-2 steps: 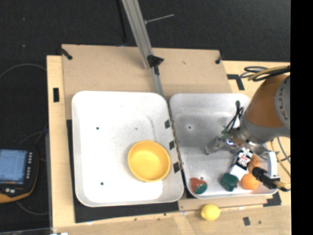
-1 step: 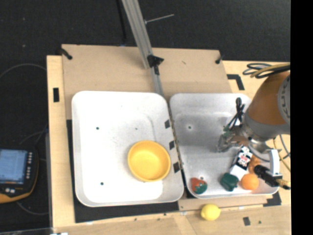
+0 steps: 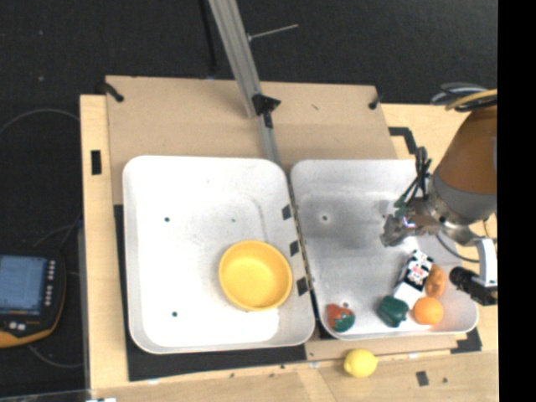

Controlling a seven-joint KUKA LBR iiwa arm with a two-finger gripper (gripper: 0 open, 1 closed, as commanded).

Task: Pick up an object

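My gripper [image 3: 397, 229] hangs over the right part of the right bin [image 3: 352, 216], with the arm's orange band above it at the frame's right. Whether its fingers are apart is unclear. In the bin's near right corner lie a black-and-white box [image 3: 414, 273], a small brown-orange piece [image 3: 435, 282], an orange ball [image 3: 428, 311], a dark green object [image 3: 392, 311] and a red and green object [image 3: 339, 316]. The gripper stands a little above and left of the black-and-white box. A yellow bowl [image 3: 255, 275] sits in the left bin [image 3: 176, 224].
A yellow lemon-like object [image 3: 360, 363] lies on the bench in front of the right bin. A metal pole [image 3: 239, 48] slants up behind the bins. A handheld pendant [image 3: 27, 298] rests at far left off the bench.
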